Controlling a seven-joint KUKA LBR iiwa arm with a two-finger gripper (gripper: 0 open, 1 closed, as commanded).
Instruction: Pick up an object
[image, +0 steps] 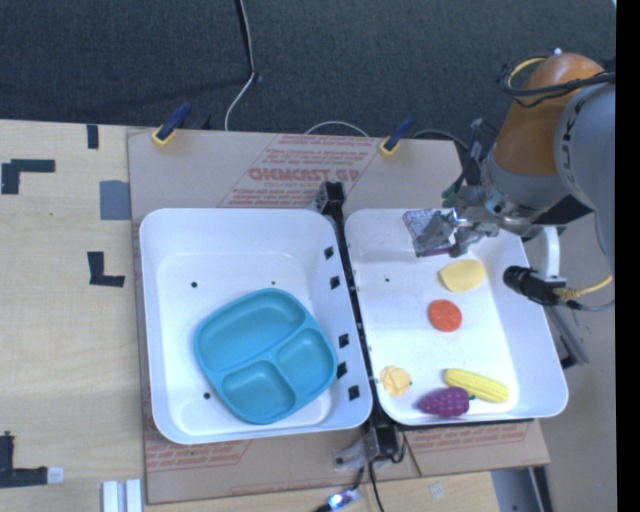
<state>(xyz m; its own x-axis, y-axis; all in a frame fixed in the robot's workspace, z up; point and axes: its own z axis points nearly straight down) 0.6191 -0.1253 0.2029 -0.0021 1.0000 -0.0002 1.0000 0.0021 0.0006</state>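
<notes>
Two white bins side by side — toy food right, blue tray left

The left bin (165, 250) holds a blue divided tray (265, 353). The right bin (530, 375) holds a pale yellow piece (462, 275), an orange-red round one (445, 316), a corn cob (477, 384), purple grapes (443, 402) and a small yellow item (396, 379). The gripper (432, 236) hangs over the far part — whether spread or pressed together, I cannot tell

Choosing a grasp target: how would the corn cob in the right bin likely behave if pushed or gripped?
The corn cob looks long and rounded, so it may roll sideways. It probably is light, stiff toy plastic. It lies close to the purple grapes, so a push could nudge them.
</notes>
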